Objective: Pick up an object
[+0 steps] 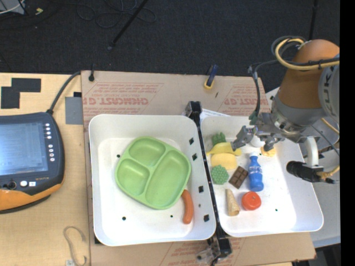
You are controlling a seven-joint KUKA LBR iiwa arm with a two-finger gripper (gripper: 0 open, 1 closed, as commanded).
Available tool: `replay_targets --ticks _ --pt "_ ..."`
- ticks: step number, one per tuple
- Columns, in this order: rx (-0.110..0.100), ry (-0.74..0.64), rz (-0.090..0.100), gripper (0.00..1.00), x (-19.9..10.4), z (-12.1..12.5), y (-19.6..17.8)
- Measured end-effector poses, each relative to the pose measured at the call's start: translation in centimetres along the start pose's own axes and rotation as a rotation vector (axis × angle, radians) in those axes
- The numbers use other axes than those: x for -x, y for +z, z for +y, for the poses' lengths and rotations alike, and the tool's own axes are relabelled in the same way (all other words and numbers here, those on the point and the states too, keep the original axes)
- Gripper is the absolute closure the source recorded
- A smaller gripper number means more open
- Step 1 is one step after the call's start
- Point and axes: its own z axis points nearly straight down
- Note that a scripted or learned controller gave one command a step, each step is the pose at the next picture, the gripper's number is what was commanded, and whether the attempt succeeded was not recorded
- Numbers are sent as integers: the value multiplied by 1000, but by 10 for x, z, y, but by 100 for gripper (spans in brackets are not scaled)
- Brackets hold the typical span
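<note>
On the bench, two white bins sit side by side; the right bin (302, 215) serves as the landmark. Left of it, the left bin (105, 215) holds one green divided plate (152, 172) and one orange sausage (187, 206) beside the plate. Above the right bin's far edge, the arm (308, 76) positions the gripper (256, 138) with fingers spread, gripping nothing, presumably staged for descent. Within the right bin, candidate objects cluster near its left wall: one yellow item (223, 159), one blue bottle (255, 174), one green ball (219, 174), one brown block (238, 177), one red tomato (252, 200), one beige cone (232, 203).
</note>
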Motion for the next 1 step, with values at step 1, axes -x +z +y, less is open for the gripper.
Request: replay_targets --ticks 1 --pt "12 -2 -1 0 0 3 -7"
